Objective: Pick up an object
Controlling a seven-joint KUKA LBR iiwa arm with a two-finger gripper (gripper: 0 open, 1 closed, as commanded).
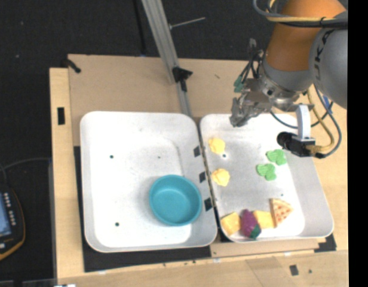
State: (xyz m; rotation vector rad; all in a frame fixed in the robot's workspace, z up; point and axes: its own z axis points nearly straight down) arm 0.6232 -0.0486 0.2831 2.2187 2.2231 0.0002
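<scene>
My gripper (239,119) hangs over the far left corner of the right bin (309,178), fingers pointing down with nothing seen between them. Two yellow pieces lie along the bin's left side, one (216,145) just below the gripper and another (220,176) nearer the front. Two green pieces (276,156) (266,171) sit toward the middle right. At the front lie a yellow block (230,222), a purple grape bunch (249,222) and a pizza slice (281,211).
The left bin (112,142) holds a teal bowl (174,199). A slanted metal pole (163,40) rises behind the bins. A black cable fitting (293,143) hangs beside the arm over the right bin. A handheld device (5,217) lies at the far left.
</scene>
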